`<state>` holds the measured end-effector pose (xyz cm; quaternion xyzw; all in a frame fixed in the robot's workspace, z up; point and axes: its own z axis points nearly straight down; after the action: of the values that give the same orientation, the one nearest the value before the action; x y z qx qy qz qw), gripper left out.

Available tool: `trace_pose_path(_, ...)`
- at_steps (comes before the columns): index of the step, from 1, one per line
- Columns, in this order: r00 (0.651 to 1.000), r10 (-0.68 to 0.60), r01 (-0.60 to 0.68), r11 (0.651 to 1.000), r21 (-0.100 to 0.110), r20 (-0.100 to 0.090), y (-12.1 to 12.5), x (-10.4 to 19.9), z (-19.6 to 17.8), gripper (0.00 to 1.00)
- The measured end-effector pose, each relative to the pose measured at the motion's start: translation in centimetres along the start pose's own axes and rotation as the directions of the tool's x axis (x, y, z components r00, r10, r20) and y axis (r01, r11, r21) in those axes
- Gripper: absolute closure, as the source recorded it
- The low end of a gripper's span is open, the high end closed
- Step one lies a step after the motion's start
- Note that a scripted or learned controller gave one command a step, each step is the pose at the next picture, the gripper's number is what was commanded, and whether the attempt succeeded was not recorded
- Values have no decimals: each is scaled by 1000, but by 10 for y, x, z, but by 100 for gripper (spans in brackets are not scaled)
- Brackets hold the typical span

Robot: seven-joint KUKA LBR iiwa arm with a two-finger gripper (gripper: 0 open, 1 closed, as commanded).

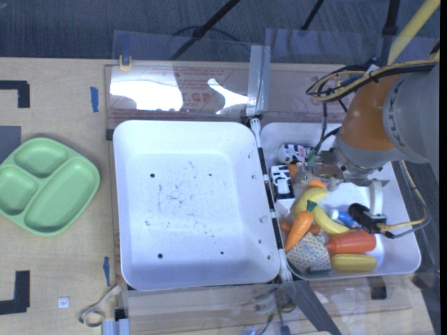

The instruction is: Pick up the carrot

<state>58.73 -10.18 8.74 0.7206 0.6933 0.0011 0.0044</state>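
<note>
Carrot: The carrot [299,230] lies in the right bin [408,257]. Its fat orange end is up near the green top, and its thin end points down and to the left. It rests on the pile of toy food, close to the wall between the two bins.

Things around it: A yellow banana [318,211] lies just beside the carrot and seems to touch it. A speckled bag [309,255] sits right under the carrot's tip. A red sausage [351,242] and a yellow bun [353,262] lie a bit to the right.

Arm: The grey arm [412,117] with the orange band [367,121] reaches in over the right bin.

Gripper: The gripper [318,176] hangs low over the top part of the pile, above the banana and near the carrot's green top. The arm hides most of it, so one cannot tell if it is wide or closed. Nothing can be seen held in it.

Left bin: The left bin [140,152] has only faint blue scribbles on its floor.

Done: The arm is over the correct bin and close to the carrot.

Left to do: The carrot is not lifted yet. It looks like the gripper has to get around the carrot, close on it, and raise it out of the pile.

Tricky part: The banana sits so close that it could get grabbed by mistake.
</note>
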Motion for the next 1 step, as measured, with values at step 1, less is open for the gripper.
trace_pose_path(1,1000,2,-2,1000,0,-2,0,0,-10,100)
